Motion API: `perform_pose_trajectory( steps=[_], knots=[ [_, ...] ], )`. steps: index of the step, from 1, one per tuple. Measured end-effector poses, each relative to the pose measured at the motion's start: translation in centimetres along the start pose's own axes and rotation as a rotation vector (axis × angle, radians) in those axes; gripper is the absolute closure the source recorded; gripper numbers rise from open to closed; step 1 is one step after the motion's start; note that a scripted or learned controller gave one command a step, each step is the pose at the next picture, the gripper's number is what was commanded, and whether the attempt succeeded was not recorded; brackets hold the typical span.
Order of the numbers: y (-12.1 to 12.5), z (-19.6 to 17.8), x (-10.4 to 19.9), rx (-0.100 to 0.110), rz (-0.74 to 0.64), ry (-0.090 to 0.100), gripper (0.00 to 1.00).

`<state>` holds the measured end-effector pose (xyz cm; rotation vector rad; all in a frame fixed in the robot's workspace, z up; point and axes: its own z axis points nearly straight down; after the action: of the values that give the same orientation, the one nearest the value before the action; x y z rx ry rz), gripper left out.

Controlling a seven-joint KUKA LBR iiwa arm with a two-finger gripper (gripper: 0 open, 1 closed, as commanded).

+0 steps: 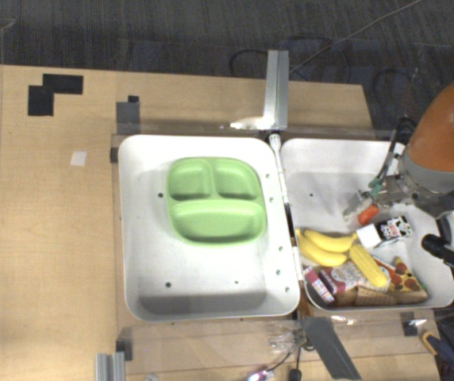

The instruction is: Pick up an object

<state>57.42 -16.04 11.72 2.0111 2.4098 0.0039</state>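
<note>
Reaching in from the right, the arm point(448, 137) is seen low over the right bin point(322, 165), its gripper point(372, 201) poised at the upper edge of a heap of toy food. Whether the fingers are apart or together cannot be told; they are too small and too cluttered by wiring to be read, and nothing can be confirmed between them.

A small orange piece point(367, 213), possibly a carrot, lies just below the gripper and is judged the likeliest target. It appears to be light, hard plastic, smooth and apt to slip, so a hold across its narrow middle would be favoured.

Just beside it are a banana point(326, 246), a corn cob point(367, 265) and a small black-and-white carton point(394, 228); packets are crowded along the bin's lower wall. The banana's curve and the cob's ribbing would offer firmer purchase, though neighbours touching them could be dragged along.

The left bin point(144, 236) is occupied by a green tray point(213, 199) with three compartments, rigid and broad, and judged awkward for a two-finger hold.
</note>
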Motion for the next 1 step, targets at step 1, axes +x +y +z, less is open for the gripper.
perform_pose_trajectory(
  steps=[1],
  knots=[
    [0.25, -1.26, -0.03, -0.008, 0.000, -0.002, 1.00]
  ],
)
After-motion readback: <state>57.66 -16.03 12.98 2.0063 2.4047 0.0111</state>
